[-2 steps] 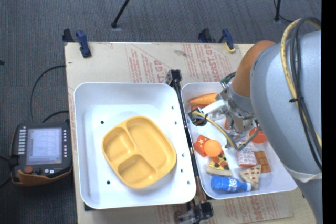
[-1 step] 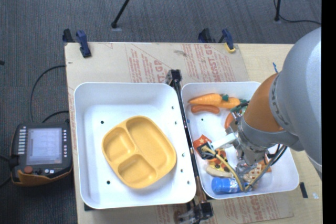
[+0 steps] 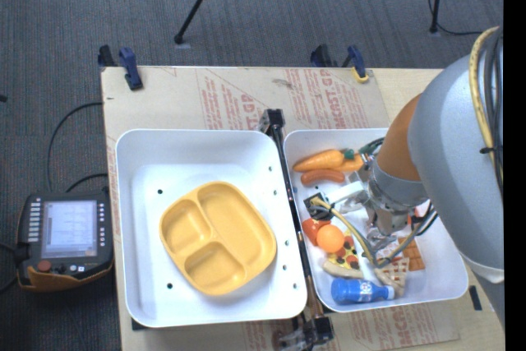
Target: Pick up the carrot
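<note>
**A:** Start with the camera view. Where is the carrot?

**B:** The carrot [image 3: 322, 159] lies in the right bin [image 3: 457, 285], near that bin's far left corner, orange with a green top pointing right. Just in front of it lies a second orange piece [image 3: 323, 176], smaller and sausage-shaped; the two look to be touching along their length.

**A:** And the arm?

**B:** The arm [image 3: 448, 160] comes in from the right, big and grey, with its orange band above the wrist. The gripper [image 3: 380, 247] hangs low over the middle of the right bin, well clear of the carrot and nearer the front than it. Nothing sits between its fingers that I can make out (cables and clutter crowd that spot), and whether they stand apart or together I cannot tell.

**A:** What lies around the gripper?

**B:** An orange ball [image 3: 330, 237] just to its left, a blue bottle [image 3: 360, 290] on its side at the front of the bin, and a waffle-like piece [image 3: 398, 269] beside the bottle.

**A:** The other bin?

**B:** The left bin [image 3: 140, 177] holds a yellow divided plate [image 3: 217, 237], three compartments, lying flat. On the floor left of the bench sits a teach pendant [image 3: 67, 241] with a lit screen.
</note>
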Motion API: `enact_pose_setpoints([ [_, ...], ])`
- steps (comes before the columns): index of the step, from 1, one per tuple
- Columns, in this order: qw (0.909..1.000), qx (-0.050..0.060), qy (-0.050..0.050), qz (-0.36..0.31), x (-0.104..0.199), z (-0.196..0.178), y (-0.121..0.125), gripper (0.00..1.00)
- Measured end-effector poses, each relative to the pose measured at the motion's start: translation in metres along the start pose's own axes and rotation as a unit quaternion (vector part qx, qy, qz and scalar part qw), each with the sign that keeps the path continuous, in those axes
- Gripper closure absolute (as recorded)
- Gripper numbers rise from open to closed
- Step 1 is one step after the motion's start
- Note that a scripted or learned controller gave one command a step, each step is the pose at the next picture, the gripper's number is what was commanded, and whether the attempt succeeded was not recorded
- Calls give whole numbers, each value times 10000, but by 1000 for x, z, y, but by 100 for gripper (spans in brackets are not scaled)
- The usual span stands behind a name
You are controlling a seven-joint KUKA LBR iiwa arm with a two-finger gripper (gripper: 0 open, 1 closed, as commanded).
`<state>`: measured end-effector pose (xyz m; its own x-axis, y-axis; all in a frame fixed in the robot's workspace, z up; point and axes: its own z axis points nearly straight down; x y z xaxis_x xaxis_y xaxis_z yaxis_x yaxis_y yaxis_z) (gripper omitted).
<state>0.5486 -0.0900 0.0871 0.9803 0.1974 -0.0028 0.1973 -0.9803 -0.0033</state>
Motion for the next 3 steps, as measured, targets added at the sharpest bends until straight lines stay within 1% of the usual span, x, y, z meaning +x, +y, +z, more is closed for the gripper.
enact_pose_setpoints([
  [1, 9999, -1, -1, -105, 83, 0, 12, 0],
  [2, 9967, 5, -5, -806, -21, 0, -1, 0],
  [3, 9973, -3, 4, -731, 52, -1, 10, 0],
])
